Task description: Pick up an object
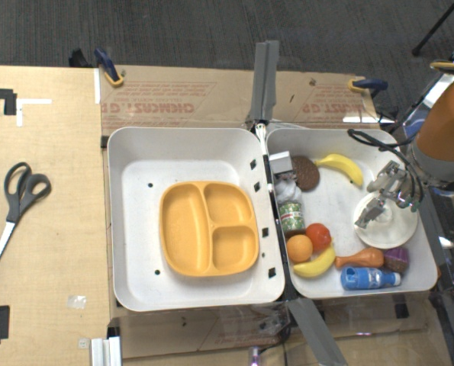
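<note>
Small white bowl (391, 231) near right bin's (330, 145) far-right wall, apparently upright, beside purple item (397, 260).

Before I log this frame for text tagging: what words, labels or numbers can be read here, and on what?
Red print on the cardboard sheet behind the bins: seen reversed, too blurred to read with certainty.
Label on the blue bottle: too small to read.
Label on the small green-labelled jar: too small to read.

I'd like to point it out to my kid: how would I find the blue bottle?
Look in the right-hand white bin, along its near edge. The blue bottle lies on its side there, just below a carrot. It is the only blue thing among the toy food.
</note>
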Tool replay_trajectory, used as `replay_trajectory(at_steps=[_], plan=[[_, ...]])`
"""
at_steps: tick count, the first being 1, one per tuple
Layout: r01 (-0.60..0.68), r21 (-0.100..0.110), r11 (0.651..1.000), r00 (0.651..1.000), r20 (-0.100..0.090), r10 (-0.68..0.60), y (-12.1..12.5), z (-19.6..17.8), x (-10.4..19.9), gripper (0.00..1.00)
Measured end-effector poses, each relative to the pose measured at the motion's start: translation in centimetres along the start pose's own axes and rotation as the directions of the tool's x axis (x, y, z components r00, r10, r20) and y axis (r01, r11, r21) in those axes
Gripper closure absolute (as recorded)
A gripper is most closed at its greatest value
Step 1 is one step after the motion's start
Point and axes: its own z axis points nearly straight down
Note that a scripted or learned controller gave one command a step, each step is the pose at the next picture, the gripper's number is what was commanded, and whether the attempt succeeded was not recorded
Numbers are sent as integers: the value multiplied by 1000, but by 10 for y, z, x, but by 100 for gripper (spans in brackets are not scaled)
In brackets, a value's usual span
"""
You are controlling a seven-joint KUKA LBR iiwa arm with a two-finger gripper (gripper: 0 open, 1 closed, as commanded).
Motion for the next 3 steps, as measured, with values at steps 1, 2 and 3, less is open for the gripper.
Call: replay_trajectory(at_steps=[1,2,3], plan=[[-128,2,992,992,-4,128,17,7,87,0],[-231,2,973,973,0,231,93,-19,22,0],[-548,8,837,837,-6,548,119,3,-11,0]])
